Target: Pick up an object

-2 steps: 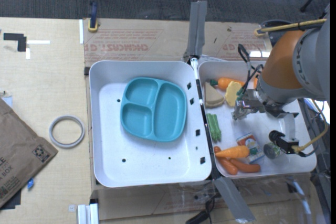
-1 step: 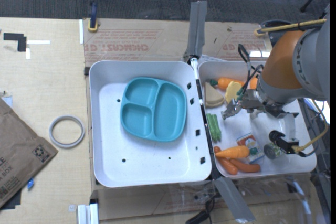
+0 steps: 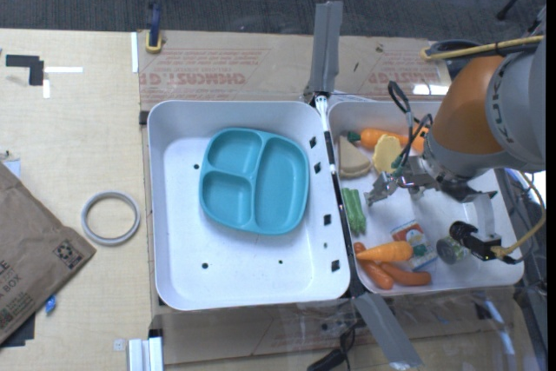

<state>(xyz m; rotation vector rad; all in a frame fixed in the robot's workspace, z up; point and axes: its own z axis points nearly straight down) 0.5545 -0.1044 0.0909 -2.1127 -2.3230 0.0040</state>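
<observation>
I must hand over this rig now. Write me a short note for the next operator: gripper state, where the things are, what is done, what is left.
Gripper: low in the right bin, nothing visibly between its fingers.
Things: carrot, green piece and yellow piece lie in the right bin. Blue divided plate sits in the left bin.
Done: arm is over the toy food.
Left: grasp one object and lift it.

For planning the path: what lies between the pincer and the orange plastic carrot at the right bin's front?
Bare white bin floor, in the camera view, separates pincer and carrot.
</observation>
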